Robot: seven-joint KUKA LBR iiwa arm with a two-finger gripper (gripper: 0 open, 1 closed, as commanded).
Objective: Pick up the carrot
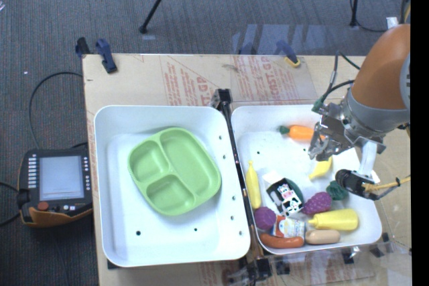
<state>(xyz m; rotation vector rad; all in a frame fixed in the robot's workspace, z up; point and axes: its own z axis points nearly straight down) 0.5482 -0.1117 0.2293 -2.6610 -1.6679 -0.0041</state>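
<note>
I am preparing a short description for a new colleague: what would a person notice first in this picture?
First the bright green divided plate, lying alone in the left bin. Next, the crowd of toy food in the right bin, piled mostly along its near edge. Finally the gripper hanging over that bin's far part, close beside the orange carrot.

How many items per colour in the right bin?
Orange: 1, carrot
Yellow: 3, corn, banana, bottle
Purple: 2, grapes, round one
Red/tan: 2, hot dog, bun
White: 2, milk carton, packet
Total: 10, partly hidden green piece by gripper not counted.
</note>
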